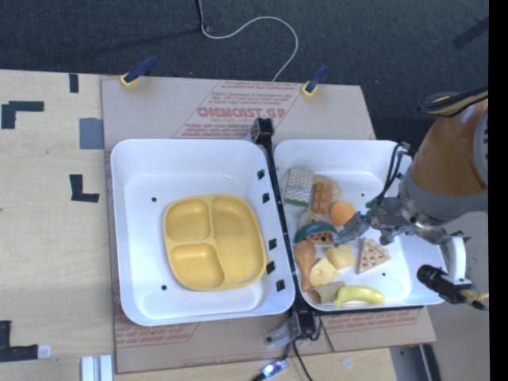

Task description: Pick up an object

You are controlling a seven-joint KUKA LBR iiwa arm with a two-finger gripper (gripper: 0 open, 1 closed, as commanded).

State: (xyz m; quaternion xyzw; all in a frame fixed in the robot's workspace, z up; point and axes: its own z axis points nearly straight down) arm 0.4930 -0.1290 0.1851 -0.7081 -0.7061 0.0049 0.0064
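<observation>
The right bin holds several toy foods. Among them are an orange ball, a pizza slice, a yellow block, a banana, a teal piece, a waffle-like piece and a checkered grey block. My gripper reaches in from the right, low over the middle of this bin. It sits just below the orange ball and above the yellow block, left of the pizza slice. I see nothing held in it.
A yellow divided plate lies in the left bin. An orange carrot-like piece and a pale piece lie by the divider between the bins. The arm's grey and orange body hangs over the right bin's right wall.
</observation>
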